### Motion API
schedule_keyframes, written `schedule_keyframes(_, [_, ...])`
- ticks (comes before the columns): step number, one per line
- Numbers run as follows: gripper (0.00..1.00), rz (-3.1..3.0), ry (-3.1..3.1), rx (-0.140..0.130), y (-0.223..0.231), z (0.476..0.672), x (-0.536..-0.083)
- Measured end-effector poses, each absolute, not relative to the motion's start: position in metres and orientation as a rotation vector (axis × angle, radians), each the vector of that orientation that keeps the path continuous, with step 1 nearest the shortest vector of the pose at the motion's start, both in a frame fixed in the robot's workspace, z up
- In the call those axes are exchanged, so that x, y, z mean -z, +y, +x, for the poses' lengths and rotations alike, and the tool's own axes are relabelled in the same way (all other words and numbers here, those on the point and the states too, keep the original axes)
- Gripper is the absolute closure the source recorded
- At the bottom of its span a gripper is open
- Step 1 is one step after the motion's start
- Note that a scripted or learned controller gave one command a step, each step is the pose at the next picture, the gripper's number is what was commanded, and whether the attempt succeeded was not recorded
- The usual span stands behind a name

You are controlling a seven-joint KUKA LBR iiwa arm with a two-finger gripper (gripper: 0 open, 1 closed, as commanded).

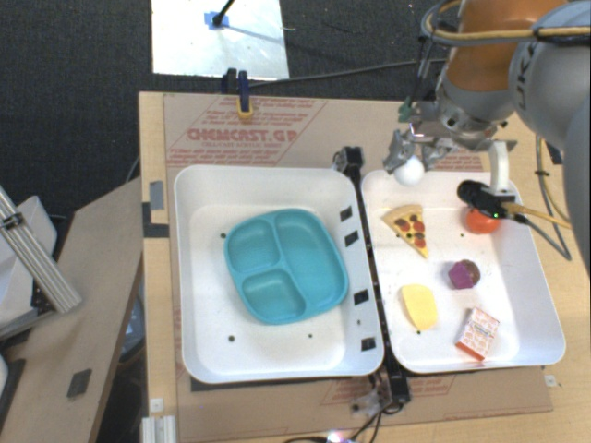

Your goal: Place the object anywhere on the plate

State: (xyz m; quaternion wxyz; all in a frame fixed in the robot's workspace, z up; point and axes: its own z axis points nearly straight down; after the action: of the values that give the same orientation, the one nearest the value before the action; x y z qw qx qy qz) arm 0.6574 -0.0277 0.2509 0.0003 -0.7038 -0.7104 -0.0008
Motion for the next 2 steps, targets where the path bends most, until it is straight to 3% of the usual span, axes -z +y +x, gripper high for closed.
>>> schedule_keyframes(2, [1.00, -2.208, -2.232, 0.005, 0.091, 0.636, -0.242])
